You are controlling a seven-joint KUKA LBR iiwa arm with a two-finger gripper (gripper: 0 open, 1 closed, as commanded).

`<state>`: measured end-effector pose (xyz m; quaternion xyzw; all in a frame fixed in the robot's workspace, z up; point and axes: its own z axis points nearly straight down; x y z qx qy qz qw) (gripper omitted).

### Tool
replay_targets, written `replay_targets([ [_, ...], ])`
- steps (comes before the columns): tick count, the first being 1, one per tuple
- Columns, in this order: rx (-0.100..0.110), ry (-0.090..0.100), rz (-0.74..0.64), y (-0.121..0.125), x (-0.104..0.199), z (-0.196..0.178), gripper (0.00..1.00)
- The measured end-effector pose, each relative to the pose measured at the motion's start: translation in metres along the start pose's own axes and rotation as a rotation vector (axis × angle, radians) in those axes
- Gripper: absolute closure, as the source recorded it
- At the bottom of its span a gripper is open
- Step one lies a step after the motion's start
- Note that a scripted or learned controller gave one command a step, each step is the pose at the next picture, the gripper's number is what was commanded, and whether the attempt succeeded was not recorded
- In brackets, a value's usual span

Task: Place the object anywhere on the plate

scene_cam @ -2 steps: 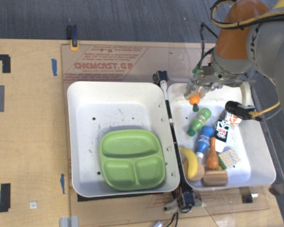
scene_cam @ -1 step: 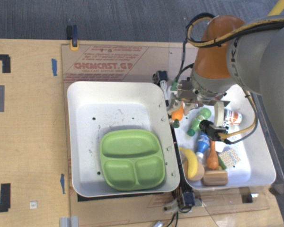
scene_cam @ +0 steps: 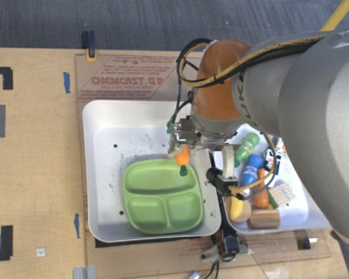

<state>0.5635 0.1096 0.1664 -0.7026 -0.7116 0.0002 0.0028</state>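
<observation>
Hovering our gripper (scene_cam: 182,150) over the green divided plate (scene_cam: 163,202), left bin (scene_cam: 104,132) | toy carrot (scene_cam: 182,157) pinched between its fingers, above the plate's upper-right rim (so release should land it inside) | other toys wait in right bin (scene_cam: 296,214).

Red print "CHEMCAST GP", mirrored, on the brown protective sheet (scene_cam: 131,74) behind the bins; smaller lines illegible.
</observation>
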Motion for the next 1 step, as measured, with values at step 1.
replay_targets([
  [1, -0.001, -0.004, 0.005, 0.0007, -0.0039, -0.0005, 0.0],
])
